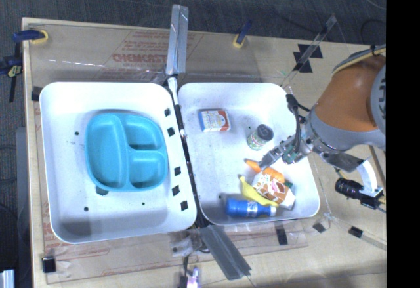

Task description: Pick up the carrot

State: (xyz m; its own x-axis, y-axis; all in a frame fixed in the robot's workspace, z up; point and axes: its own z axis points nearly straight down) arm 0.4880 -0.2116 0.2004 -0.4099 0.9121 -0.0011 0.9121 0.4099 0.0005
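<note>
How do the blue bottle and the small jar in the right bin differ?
The blue bottle lies on its side along the right bin's near wall; the small jar stands upright near the middle. The bottle is long and mostly blue with a white end; the jar is short, greenish with a dark lid. The bottle touches the snack packet; the jar stands apart from it. Both are round-bodied containers.

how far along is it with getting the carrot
Done: the gripper has reached into the right bin and sits just beside the carrot. In hand: closing in on it; the carrot lies on the bin floor next to a snack packet, not lifted. Left: grasp and raise it.
</note>
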